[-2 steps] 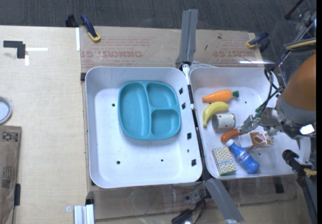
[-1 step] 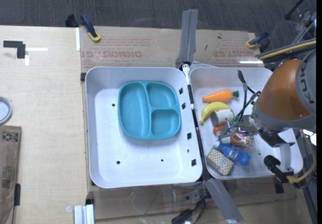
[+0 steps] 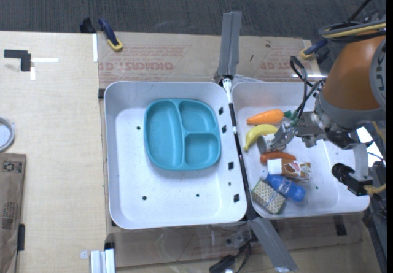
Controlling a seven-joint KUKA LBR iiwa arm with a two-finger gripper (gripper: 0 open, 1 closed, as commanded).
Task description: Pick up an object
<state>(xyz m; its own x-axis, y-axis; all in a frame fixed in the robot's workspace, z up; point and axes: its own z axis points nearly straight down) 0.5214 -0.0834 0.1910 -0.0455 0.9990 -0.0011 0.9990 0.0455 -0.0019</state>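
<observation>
The gripper point(image 3: 280, 137) hangs low in the right bin point(image 3: 319, 95), over the banana point(image 3: 253, 135) and just above the sausage point(image 3: 277, 157); whether its fingers grasp anything cannot be told. Nearest lie a patterned packet point(image 3: 268, 196), a blue bottle point(image 3: 286, 187) and a small carton point(image 3: 298, 170), with the carrot point(image 3: 264, 117) farthest. The left bin point(image 3: 123, 161) holds a teal divided plate point(image 3: 182, 134).

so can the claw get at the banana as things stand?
Probably yes. The claw hangs in the right bin just beside the banana, whose top is uncovered; the carrot lies close behind it and may crowd the grasp.
</observation>
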